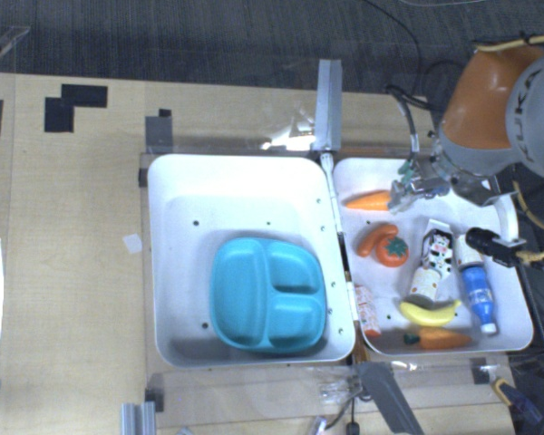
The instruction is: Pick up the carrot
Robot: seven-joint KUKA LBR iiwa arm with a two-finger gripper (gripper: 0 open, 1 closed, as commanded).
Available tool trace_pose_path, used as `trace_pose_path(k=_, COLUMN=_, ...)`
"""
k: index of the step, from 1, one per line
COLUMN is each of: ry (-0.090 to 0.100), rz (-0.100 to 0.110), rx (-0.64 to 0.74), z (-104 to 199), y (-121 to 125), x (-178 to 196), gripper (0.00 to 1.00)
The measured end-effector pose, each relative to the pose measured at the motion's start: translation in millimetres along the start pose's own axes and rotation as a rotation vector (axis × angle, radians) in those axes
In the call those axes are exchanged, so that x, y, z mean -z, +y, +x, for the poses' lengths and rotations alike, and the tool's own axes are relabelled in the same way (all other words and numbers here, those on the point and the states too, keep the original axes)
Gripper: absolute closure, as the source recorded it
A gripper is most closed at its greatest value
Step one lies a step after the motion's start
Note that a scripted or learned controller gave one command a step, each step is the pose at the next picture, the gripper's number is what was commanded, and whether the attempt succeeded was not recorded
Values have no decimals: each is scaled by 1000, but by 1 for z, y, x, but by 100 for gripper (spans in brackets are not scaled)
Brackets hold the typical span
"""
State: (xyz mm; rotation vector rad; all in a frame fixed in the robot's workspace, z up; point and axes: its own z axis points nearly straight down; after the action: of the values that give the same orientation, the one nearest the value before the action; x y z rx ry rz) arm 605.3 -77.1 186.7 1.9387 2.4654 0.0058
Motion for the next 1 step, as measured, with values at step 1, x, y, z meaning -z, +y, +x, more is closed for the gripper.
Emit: trace_pose_path(k=1, ry=-1, rz=0, rx=-425, z=-22, y=-37, x=84, gripper=100)
